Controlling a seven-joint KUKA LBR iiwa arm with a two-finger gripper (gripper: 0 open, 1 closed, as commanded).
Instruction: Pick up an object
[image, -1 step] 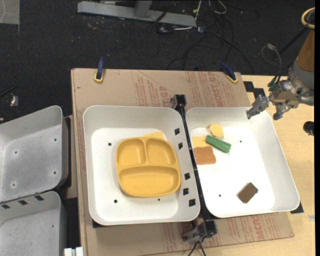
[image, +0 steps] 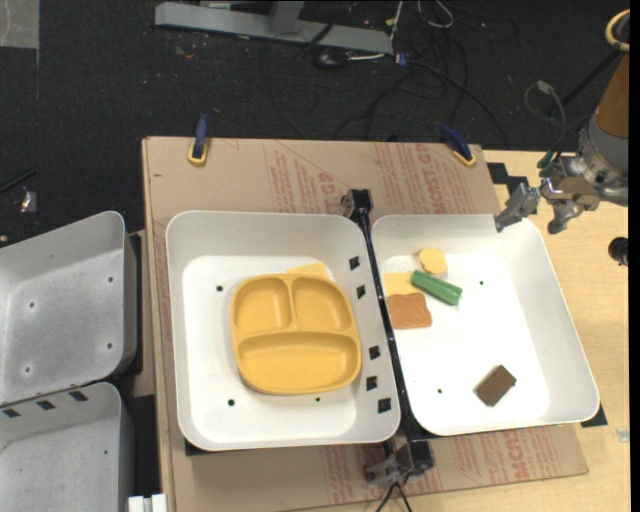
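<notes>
White bins sit side by side on the cardboard-covered bench (image: 300, 165). Left bin (image: 200, 240) holds a yellow divided tray (image: 296, 334), centre-left of frame, with a pale yellow sheet (image: 312, 271) poking out from under its upper edge.

Right bin (image: 560, 330) has the loose pieces you care about, clustered at its upper left near the divider: a small yellow chunk (image: 432, 261), a green stick (image: 437, 288) lying at a slant just below it and touching it, a white piece (image: 397, 264) to their left, a yellow-orange slab (image: 401, 284), and an orange-brown block (image: 410, 313) overlapping the slab's lower edge. A brown block (image: 495, 385) lies alone, lower right of that bin, well apart from the cluster.

Gripper (image: 540, 210) is at the upper right of frame, over the right bin's top-right corner rim. Fingers spread apart, nothing between them. You've got the cluster down and to the left of it, the brown block well below it. No contact with any piece.
</notes>
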